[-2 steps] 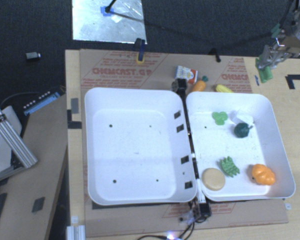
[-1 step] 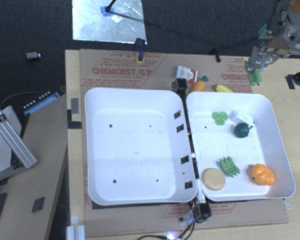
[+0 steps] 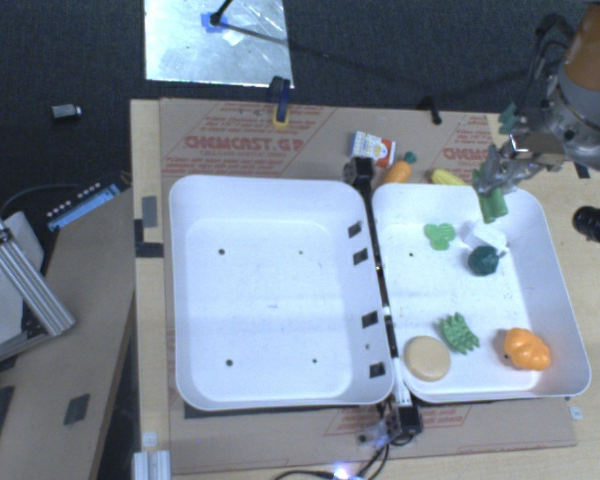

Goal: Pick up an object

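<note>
Gripping a small green block [image 3: 493, 205] between its fingers, the end effector [image 3: 495, 190] is hanging over the far edge of the right bin [image 3: 550, 258]. Just beneath it, a white piece [image 3: 486, 235] and a dark green ball [image 3: 483, 260] are lying close together, with a green clover shape [image 3: 439, 236] to their left. Nearer the camera, a green ridged toy [image 3: 460, 333], a tan disc [image 3: 427, 358] and an orange toy [image 3: 525, 348] are sitting well apart from it. Fingertips are blurring into the block.
</note>
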`<state>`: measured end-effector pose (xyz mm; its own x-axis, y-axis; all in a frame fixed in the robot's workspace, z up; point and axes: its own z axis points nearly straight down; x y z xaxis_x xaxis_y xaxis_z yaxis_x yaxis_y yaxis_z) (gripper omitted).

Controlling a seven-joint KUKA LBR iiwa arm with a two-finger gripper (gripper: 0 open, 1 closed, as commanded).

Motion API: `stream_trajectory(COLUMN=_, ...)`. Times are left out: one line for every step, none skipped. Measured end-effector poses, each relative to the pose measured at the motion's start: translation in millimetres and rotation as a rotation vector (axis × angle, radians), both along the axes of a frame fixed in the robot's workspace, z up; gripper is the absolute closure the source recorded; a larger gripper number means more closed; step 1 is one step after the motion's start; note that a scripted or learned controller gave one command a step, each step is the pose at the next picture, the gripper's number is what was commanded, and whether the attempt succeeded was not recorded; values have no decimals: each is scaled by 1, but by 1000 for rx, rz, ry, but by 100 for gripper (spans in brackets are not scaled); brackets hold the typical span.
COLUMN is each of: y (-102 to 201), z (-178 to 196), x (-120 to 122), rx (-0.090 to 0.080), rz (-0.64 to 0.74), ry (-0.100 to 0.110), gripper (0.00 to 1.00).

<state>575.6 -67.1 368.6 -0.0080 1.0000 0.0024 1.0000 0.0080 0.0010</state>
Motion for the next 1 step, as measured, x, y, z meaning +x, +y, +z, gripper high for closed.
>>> stream_trajectory(y=30, z=-64, x=8, rx=-1, rz=-1, ry=5, gripper=100)
